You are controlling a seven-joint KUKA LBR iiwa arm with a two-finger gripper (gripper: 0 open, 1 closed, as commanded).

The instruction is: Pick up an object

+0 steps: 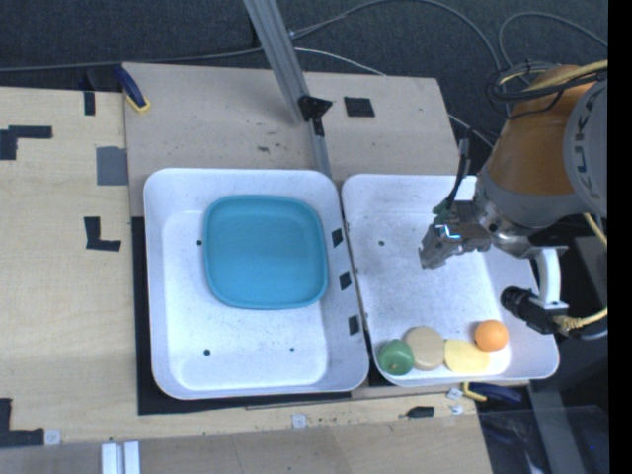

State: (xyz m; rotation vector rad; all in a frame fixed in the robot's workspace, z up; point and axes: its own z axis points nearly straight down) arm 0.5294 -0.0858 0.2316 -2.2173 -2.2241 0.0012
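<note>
Fingers on the gripper [434,253] are a dark blur from up here, so I can't tell if they are open or shut, & nothing shows held at the tip. It hangs over the middle of the right bin [395,197], above bare white floor. The things to pick are 4 small toys in a row along the near side of that bin: a green ball [396,356], a tan round piece [427,347], a yellow block [466,355] & an orange ball [491,336]. They sit right next to each other, some touching, and they are apart from the gripper. The left bin [158,265] has 1 big blue plate [265,250] lying flat in it. I think the pick has not started yet, so the arm has to move toward the row 1st. Lots could go wrong. If it drops straight down where it is, it will prob. close on nothing, bc no toy is under it. The toys are packed tight, so the tip may land on 2 at once & push them apart instead of getting 1. The balls are round and could roll or pop out when squeezed. The row is close to the bin wall, so the tip may bump the wall or rim on the way down. The plate is wide & flat, so it looks hard to grab too.
</note>
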